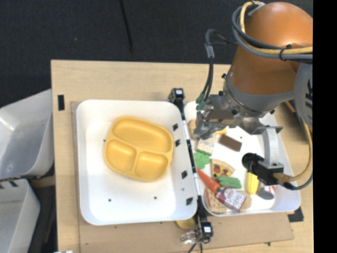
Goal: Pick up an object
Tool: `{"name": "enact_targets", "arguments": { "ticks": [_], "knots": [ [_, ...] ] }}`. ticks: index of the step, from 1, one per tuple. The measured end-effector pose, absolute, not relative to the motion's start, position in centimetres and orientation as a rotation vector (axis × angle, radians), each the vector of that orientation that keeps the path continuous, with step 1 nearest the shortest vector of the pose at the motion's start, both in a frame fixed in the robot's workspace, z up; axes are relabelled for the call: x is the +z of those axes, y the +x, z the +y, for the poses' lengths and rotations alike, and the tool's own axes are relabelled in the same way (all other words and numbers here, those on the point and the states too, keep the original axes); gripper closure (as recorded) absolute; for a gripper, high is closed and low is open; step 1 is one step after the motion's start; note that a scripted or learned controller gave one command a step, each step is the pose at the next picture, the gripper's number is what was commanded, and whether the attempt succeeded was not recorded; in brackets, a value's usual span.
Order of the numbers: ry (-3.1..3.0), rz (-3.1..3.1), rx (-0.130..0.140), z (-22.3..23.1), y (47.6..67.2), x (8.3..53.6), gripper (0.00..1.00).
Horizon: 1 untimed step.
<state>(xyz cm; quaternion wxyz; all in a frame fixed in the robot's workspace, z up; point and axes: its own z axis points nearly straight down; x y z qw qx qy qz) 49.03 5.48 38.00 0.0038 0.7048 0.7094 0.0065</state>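
On the worktop (63, 78), the left bin (89, 194) held a yellow divided plate (139, 148). The right bin (287, 196) (crowded) held a carrot (209, 181), a brown block (230, 143) and a small bottle (232, 197). The hand (206, 128) hung over its upper left corner; its grip couldn't be made out.

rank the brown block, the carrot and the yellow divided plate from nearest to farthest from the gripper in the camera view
Measured from the gripper, at the top left of the right bin:
1. Brown block: just to the gripper's right in the view, same bin.
2. Carrot: lower down, along the right bin's left edge.
3. Yellow divided plate: in the left bin, across the divider.
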Motion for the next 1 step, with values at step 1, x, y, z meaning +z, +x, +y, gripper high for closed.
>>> {"name": "enact_targets", "arguments": {
  "ticks": [1],
  "knots": [
    [2.206, 2.232, 0.019, 11.8, 48.91, 45.22, 1.0]
  ]
}}
